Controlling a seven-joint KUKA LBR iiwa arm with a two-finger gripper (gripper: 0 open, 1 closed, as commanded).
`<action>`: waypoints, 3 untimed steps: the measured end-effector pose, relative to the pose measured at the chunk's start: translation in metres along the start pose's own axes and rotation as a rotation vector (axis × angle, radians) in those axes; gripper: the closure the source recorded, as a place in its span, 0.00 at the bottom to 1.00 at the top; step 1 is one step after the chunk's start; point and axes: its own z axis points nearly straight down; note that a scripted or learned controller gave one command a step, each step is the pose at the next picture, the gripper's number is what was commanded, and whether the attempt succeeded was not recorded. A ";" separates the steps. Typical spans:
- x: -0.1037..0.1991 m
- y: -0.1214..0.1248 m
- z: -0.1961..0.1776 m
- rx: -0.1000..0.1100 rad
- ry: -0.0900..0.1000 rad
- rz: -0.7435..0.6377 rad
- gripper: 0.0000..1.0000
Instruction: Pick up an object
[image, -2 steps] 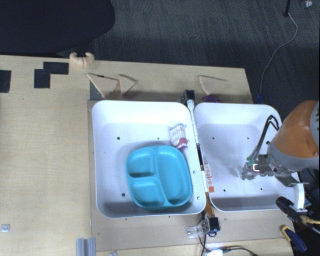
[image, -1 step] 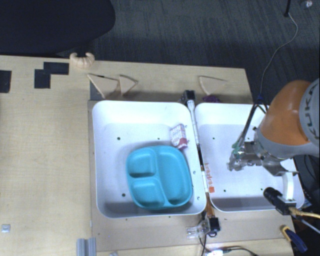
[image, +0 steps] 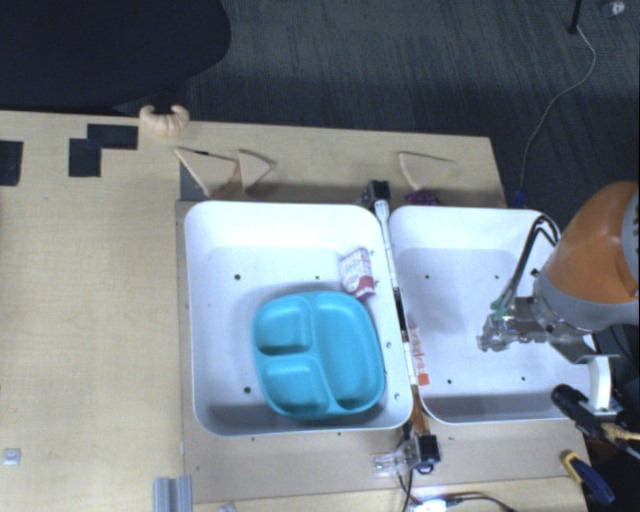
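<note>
A turquoise divided plate (image: 318, 353) lies flat in the left bin (image: 215, 300), toward its front. A small white and red packet (image: 357, 271) rests just behind the plate, against the bin's right wall. My gripper (image: 497, 335) hangs over the right bin (image: 450, 270), near its right side, well away from both objects. Nothing shows between its fingertips.
The arm's orange band (image: 598, 255) and grey wrist cover the right bin's far right edge. A black divider (image: 388, 250) runs between the two bins. Cables and connectors (image: 420, 455) lie at the bench's front edge.
</note>
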 end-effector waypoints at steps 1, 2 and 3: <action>0.078 0.001 -0.037 -0.002 0.002 -0.003 1.00; -0.002 0.000 0.009 0.000 0.000 0.000 1.00; -0.028 0.044 0.044 -0.001 0.000 -0.002 1.00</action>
